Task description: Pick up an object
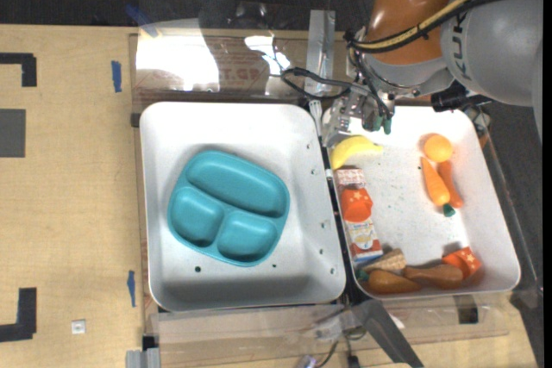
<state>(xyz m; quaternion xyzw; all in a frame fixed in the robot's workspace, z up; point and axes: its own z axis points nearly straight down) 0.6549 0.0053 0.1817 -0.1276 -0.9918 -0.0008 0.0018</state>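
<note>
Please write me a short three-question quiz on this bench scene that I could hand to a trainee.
1. True or false: the teal divided tray lies in the left bin.
2. Which item lies closest to the gripper? A) the carrot B) the yellow banana C) the brown drumstick
3. Fill in: the tomato lies along the right bin's ____ wall.

Key:
1. True.
2. B; the banana sits just below the gripper at the bin's upper left corner.
3. Left, next to the divide between the bins.
</note>
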